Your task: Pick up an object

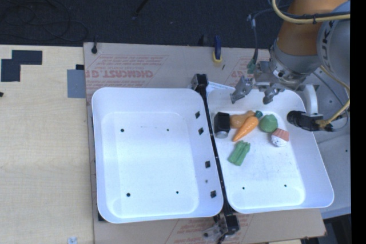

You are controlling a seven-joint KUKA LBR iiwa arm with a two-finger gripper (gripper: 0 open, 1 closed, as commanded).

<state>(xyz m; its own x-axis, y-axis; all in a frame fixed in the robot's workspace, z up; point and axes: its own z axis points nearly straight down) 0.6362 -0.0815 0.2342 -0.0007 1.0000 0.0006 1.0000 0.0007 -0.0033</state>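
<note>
Above the right bin (309,180), the fingers (241,91) hang spread

My gripper (255,90) hangs over the far edge of the right bin (311,180), fingers spread apart with nothing between them, and my grey arm with its orange band (311,8) reaches in from the right. Below me in that bin lies a cluster of small things: a black-and-yellow piece (222,123) by the divider, an orange carrot (246,126) just beside it, a green round object (268,123) to the carrot's right, a small white-and-red item (279,137) touching or nearly touching that, and a green ridged piece (239,153) nearer the camera. The left bin (108,180) sits alongside, both resting on a cardboard sheet (143,68) on the bench.
</note>
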